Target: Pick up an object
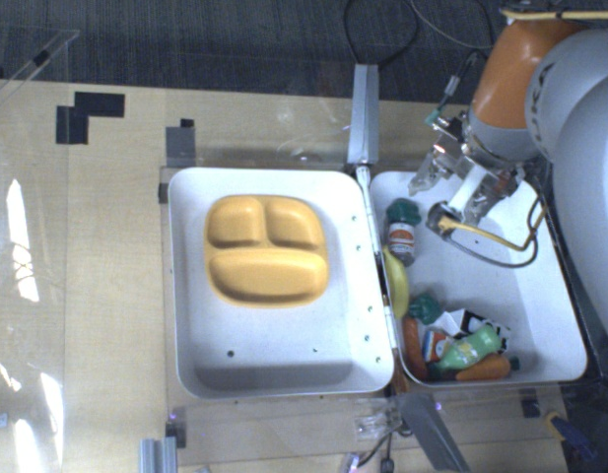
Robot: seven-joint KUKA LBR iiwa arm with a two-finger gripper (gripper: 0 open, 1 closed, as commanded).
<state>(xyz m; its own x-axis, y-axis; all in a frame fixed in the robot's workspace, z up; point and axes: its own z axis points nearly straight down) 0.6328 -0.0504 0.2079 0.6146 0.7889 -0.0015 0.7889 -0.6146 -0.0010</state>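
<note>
My gripper (434,199) hangs over the back part of the right bin (540,294), open, with nothing between its fingers. Just left of it and lower stands a small jar with a green cap (402,231), apart from the fingertips. A yellow banana (396,284) lies along the bin's left wall. At the front of the bin a pile holds a green bottle (473,346), an orange carrot (481,369), a red-orange piece (412,338) and a dark green piece (424,309).
The left bin (195,343) holds a yellow divided plate (266,249). A metal rail (364,116) runs back from between the bins. A yellow cable (501,247) loops from the wrist over the right bin. The arm's grey body (579,116) covers the right side.
</note>
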